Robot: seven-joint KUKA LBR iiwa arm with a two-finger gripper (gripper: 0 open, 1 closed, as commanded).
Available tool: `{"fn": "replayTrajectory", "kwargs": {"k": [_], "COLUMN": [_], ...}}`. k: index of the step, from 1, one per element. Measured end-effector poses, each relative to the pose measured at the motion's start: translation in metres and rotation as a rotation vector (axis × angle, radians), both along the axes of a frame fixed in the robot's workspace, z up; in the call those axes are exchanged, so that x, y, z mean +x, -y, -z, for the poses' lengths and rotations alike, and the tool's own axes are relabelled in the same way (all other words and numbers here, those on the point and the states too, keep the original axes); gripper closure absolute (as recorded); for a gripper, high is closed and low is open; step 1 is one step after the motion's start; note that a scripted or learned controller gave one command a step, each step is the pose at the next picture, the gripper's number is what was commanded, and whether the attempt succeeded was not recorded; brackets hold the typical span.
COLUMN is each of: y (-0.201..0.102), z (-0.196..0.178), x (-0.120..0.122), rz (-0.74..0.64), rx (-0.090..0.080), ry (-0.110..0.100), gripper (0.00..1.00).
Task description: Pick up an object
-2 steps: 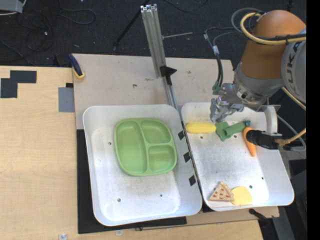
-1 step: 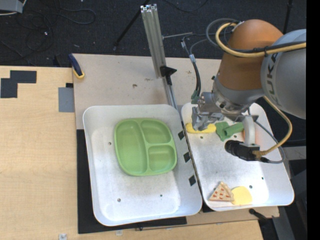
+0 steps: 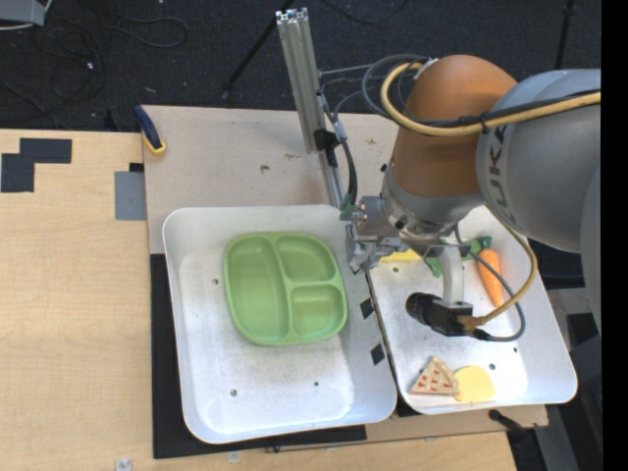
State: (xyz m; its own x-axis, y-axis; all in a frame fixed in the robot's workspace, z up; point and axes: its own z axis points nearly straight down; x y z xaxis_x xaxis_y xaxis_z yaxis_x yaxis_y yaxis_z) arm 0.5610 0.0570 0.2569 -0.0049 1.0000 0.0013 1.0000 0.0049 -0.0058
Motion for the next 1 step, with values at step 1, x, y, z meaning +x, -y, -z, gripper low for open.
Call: {"fn": "replayTrajectory", "kwargs": {"k": [1], "y": [-0.0397], "z": [0.0097], "x": [-0.0227], "rz": [0.000], "rx": [-0.001], "ry": [-0.001], "gripper": [1.00]}}
